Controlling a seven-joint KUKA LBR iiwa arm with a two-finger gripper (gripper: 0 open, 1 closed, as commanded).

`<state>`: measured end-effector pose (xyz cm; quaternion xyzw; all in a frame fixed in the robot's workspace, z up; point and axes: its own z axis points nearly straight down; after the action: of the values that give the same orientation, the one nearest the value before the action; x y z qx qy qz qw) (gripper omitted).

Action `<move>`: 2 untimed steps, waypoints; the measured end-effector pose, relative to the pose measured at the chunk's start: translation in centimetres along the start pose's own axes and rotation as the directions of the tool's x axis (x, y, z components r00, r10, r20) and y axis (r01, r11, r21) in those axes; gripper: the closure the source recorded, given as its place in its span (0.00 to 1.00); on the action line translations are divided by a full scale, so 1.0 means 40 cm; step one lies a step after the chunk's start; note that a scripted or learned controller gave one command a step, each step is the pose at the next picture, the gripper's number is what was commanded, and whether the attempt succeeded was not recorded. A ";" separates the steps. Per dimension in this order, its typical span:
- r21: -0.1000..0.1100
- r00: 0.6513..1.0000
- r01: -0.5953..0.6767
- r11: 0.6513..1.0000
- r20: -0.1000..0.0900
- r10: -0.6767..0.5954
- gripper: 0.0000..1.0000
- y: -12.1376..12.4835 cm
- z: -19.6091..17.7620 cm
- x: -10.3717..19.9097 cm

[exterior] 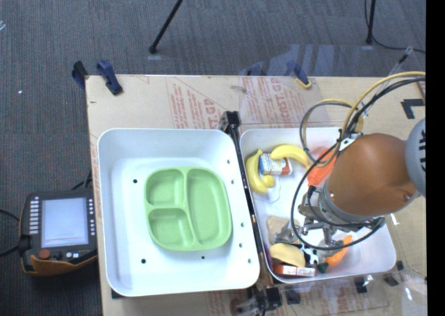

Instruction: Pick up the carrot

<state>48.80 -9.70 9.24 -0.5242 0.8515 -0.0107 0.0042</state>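
Note:
The carrot (336,257), a small orange piece, lies near the front edge of the right bin (386,255). My gripper (314,228) hangs low over the middle of that bin, just left of and slightly behind the carrot. The wrist's large orange band (366,172) hides much of the gripper and the bin floor under it. Nothing shows as held.
Near the gripper, the right bin holds a banana (278,158) with a small blue-and-white pack (270,165), an orange-red item (317,170) partly behind the arm, a pale yellow piece (287,255) and a small carton (292,271). The left bin (115,168) holds a green divided plate (188,208).

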 end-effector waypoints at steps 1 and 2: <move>-0.022 0.998 -0.064 0.998 0.006 0.064 0.00 -0.112 0.015 0.231; -0.026 0.998 -0.061 0.998 0.012 0.061 1.00 -0.109 -0.006 0.219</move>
<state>48.75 -19.49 9.61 -0.4981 0.8671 0.0037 0.0031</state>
